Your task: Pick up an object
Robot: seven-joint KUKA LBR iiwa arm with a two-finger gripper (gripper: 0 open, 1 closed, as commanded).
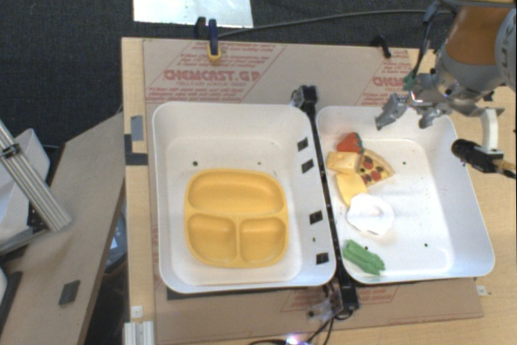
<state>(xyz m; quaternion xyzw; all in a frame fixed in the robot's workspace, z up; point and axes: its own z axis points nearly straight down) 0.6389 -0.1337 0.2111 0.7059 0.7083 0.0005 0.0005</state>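
My pincer (409,111) hangs over the back edge of the right bin (460,214), up by the far rim, with nothing between its fingers. The two fingers are spread apart, one toward the left (388,114) and one toward the right (428,117), so it's released and not gripping. My arm (478,20) comes in from the right, with the orange band just above the wrist.

Things to pick all sit in the right bin, bunched along its left side: a red piece (349,143) nearest the back, a pizza slice (373,167) just beside it, a yellow cheese wedge (342,162) touching the slice, and another pale yellow piece (350,187) below. A white round thing (370,215) lies in front of those, touching the pale yellow piece. A green pea pod (363,257) rests near the front left corner, apart from the rest. My pincer is well above and behind this group, closest to the red piece but not touching it.

The left bin (170,174) holds a yellow divided plate (237,217), lying flat in the middle. The bins sit side by side on a cardboard sheet (242,73).
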